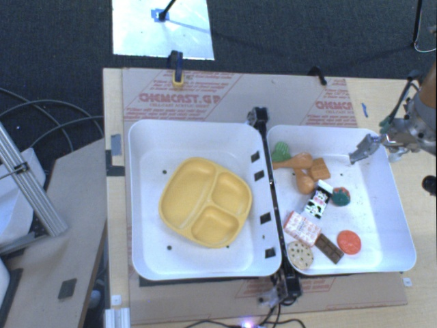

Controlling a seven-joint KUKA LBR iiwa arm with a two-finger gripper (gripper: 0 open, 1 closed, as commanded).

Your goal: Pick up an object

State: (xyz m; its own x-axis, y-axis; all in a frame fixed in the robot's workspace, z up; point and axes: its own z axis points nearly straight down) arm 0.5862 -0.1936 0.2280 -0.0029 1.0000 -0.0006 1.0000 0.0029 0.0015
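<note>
The right bin (392, 203) holds several small toy foods. Near its left wall lie a green leafy piece (280, 152), a tan and orange piece (304, 162) and a black-and-white carton (317, 203). A teal and red ball (341, 196), a pink wafer pack (302, 227), a cookie (300, 255), a brown bar (329, 248) and an orange disc (349, 242) lie further forward. My gripper (363, 150) hangs over the bin's back right part, apart from all of them, with nothing seen in it.
The left bin (147, 183) carries a yellow divided plate (205, 201). A black divider (268, 183) with clips runs between the bins. The arm (413, 132) comes in over the right bin's far right rim. Cardboard lies under both bins.
</note>
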